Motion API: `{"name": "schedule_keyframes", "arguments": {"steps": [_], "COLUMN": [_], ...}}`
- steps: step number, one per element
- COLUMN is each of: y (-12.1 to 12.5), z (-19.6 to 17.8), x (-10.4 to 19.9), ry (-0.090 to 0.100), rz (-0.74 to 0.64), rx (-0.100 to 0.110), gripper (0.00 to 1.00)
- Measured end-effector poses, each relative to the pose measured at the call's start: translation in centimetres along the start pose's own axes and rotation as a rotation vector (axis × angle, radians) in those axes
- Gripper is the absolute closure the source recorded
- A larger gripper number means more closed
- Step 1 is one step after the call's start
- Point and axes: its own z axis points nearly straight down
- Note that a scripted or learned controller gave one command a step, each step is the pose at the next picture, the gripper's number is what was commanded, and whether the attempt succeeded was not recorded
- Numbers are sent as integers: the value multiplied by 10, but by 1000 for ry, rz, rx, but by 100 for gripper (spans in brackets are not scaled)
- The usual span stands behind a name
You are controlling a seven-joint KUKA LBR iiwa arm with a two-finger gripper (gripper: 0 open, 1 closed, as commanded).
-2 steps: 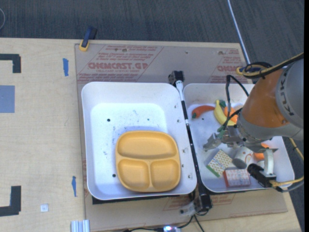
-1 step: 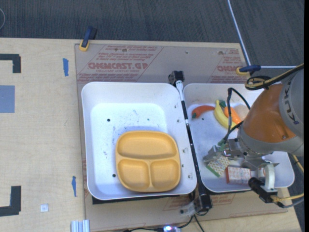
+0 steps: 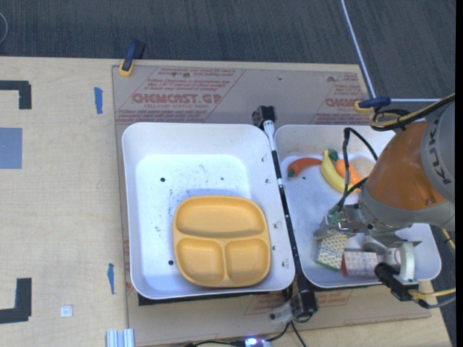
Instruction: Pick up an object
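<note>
My gripper [image 3: 330,228] hangs low over the front part of the right bin [image 3: 307,194], under the arm's orange band. Just below it lies a pale checked block [image 3: 332,252], with a small red and white pack [image 3: 357,264] beside it on the right. The gripper stands close above the checked block; contact cannot be judged. At the back of this bin lie a red-orange pepper [image 3: 303,165], a yellow banana [image 3: 332,173] and an orange piece [image 3: 341,169]. The arm hides the bin's right side.
The left bin [image 3: 145,194] holds a yellow divided plate [image 3: 221,238] in its front half. A dark divider rail [image 3: 278,186] runs between the bins. Cardboard lies under both bins, and a wooden benchtop extends to the left.
</note>
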Motion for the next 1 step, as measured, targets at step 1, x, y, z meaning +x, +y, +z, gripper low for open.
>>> {"name": "schedule_keyframes", "arguments": {"steps": [1], "y": [62], "z": [11], "x": [1], "ry": [1], "rz": [-2], "rx": [6], "gripper": [100]}}
